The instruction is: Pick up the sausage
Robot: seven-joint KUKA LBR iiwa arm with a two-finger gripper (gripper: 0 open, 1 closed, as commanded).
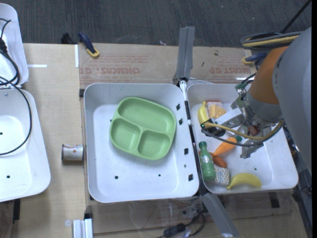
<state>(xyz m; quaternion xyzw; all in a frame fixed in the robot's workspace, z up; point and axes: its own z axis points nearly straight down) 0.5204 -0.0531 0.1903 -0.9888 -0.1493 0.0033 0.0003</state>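
Note:
My gripper [251,133] is low over the middle of the right bin [287,175], mostly covered by the grey wrist and its orange band. A small reddish-brown piece [254,130] peeks out right under the wrist; it may be the sausage, but too little shows to be sure. Another short red-orange piece [220,161] lies beside the green bottle [206,161], left of the gripper. I cannot see anything held.
The right bin also holds a carrot [226,145], a banana [246,181] at the front, a yellow item [202,114], a pale orange packet [215,109] and a patterned pouch [222,175]. A green divided plate [143,128] lies in the left bin [99,177]. A can [73,152] sits on the bench.

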